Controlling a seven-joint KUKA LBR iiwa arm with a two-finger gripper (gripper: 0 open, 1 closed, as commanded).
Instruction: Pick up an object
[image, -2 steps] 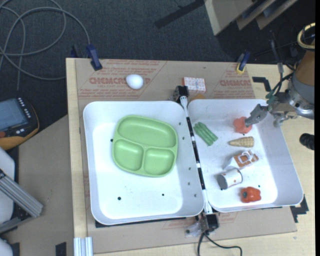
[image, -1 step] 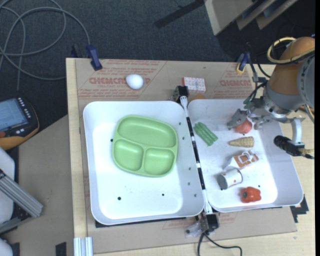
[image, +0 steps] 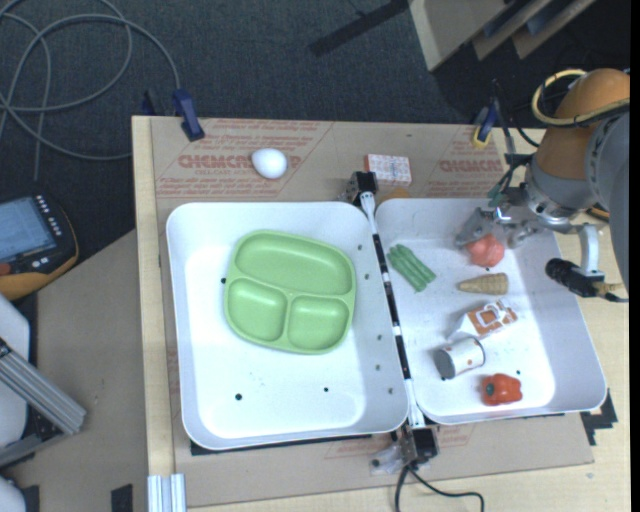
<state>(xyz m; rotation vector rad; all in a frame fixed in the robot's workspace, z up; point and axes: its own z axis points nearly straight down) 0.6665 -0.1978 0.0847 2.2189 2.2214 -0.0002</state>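
The right bin (image: 575, 330) holds several small things. A pink-red round fruit (image: 487, 251) lies at its far side. My gripper (image: 494, 236) hangs right over that fruit, open, with one grey finger (image: 469, 238) to the fruit's left and the other to its right. The fruit sits low between them, and I cannot tell whether they touch it. Nearer lie a tan cone (image: 483, 285), a green ridged piece (image: 411, 267), an orange-and-white carton (image: 490, 318), a white-and-grey cup (image: 458, 357) on its side and a red pepper (image: 501, 389).
The left bin (image: 200, 380) carries a green divided plate (image: 290, 292). On the bench behind the bins lie a white egg (image: 268, 162) and a small pink-and-white box (image: 388, 168). The arm's grey and orange wrist (image: 575, 130) rises at the right edge.
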